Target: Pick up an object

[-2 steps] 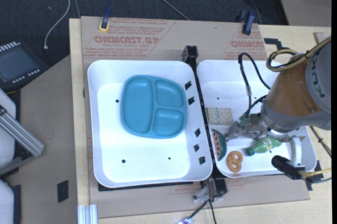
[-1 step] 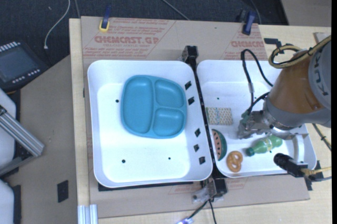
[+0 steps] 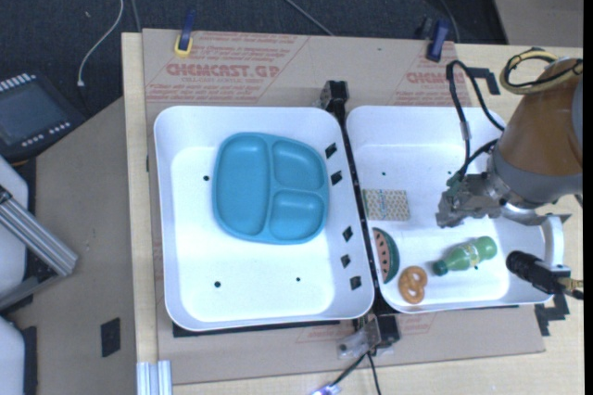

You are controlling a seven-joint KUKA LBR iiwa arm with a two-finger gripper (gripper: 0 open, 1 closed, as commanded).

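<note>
The right bin [image 3: 408, 129] holds a green toy bottle [image 3: 466, 256] lying on its side, a brown pretzel [image 3: 412, 284], a watermelon slice [image 3: 384, 254] against the bin's left wall, and a small patterned sponge-like square [image 3: 385, 204]. My gripper [image 3: 460, 203] hangs over the right bin, above and slightly left of the bottle and right of the square. The wrist body hides its fingertips. Nothing shows between them.
The left bin [image 3: 185, 273] holds a blue divided plate [image 3: 271, 187]. Black clips line the divider [image 3: 345, 189] between the bins. The arm's body and cables cover the right bin's right side. Cardboard lies under both bins.
</note>
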